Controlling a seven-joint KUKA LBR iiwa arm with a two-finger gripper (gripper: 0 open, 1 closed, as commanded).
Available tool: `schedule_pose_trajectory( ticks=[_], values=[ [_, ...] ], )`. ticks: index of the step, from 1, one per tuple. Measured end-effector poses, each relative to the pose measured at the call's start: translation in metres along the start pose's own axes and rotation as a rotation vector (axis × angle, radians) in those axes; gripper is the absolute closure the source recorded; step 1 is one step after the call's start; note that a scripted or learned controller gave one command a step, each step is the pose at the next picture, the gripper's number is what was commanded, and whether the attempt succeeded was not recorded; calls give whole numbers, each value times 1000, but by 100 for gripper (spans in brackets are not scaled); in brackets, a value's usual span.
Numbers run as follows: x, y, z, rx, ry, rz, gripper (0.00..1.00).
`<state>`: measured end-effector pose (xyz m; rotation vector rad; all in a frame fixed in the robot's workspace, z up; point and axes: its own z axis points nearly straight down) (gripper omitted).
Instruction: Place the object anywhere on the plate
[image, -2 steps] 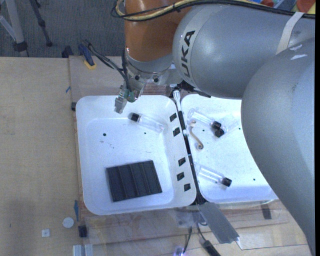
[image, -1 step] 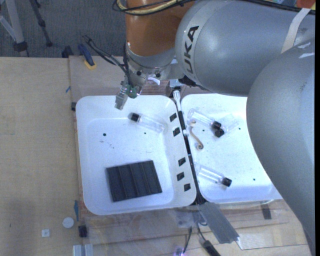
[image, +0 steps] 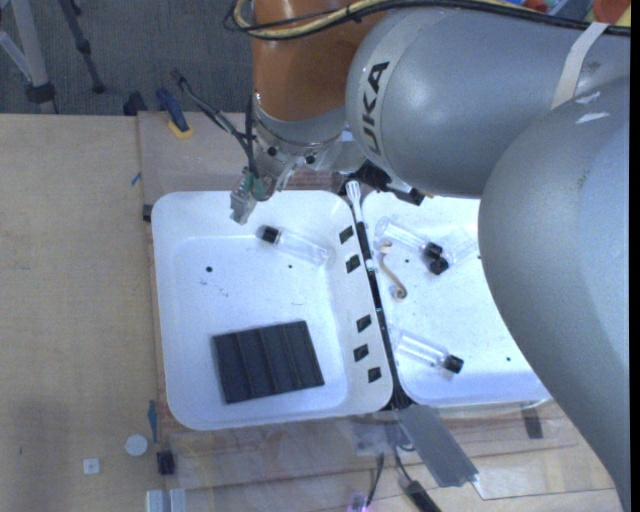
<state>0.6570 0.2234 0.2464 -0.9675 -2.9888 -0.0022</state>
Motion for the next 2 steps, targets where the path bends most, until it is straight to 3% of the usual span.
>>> schedule_pose_trajectory(
  ticks=[2],
  values=[
    [0, 3, 60, 0, 0, -479, 100]
  ],
)
